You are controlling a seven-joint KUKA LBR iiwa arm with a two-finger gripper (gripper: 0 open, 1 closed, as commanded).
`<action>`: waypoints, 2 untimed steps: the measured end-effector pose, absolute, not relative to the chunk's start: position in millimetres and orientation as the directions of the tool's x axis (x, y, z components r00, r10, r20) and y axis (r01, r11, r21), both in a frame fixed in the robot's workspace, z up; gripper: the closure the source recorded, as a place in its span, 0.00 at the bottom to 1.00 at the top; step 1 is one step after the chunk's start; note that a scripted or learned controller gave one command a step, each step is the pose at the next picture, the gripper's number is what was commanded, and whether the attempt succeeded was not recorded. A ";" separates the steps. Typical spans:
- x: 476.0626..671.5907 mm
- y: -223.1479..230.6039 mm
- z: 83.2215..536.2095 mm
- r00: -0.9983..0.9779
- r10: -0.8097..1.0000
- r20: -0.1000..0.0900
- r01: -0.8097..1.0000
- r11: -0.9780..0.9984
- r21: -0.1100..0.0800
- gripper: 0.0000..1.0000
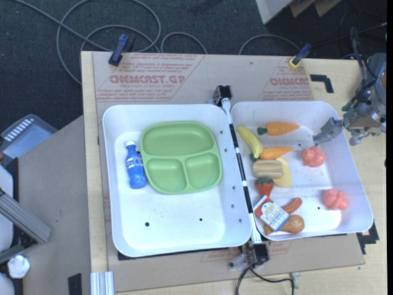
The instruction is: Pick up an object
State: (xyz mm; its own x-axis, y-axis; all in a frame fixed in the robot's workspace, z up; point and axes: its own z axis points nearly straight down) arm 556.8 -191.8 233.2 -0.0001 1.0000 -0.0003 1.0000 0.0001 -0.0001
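The right bin (344,217) holds several toy foods: a yellow banana (250,141), two orange carrots (280,128) (276,153), a tan bun (269,168), a strawberry (264,186), two pink lumps (313,157) (334,198), a sausage (292,206) and a small printed packet (272,214). My gripper (339,135) hangs over that bin's far right corner, just above and right of the upper pink lump. It is open, with nothing between its fingers.
The left bin (166,226) carries a green divided plate (181,157) and a blue bottle (135,165) lying beside it. A black divider rail (238,165) runs between the bins. Cardboard (153,75) covers the bench behind them.
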 end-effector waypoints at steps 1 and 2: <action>562.1 -186.7 87.7 0.000 1.000 0.000 1.000 0.000 -0.001 0.00; 633.1 -129.6 86.3 0.001 1.000 -0.004 1.000 -0.001 -0.007 0.00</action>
State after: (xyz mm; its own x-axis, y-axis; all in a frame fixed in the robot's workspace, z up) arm 633.1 -129.6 86.3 0.0005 1.0000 -0.0043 1.0000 -0.0005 -0.0073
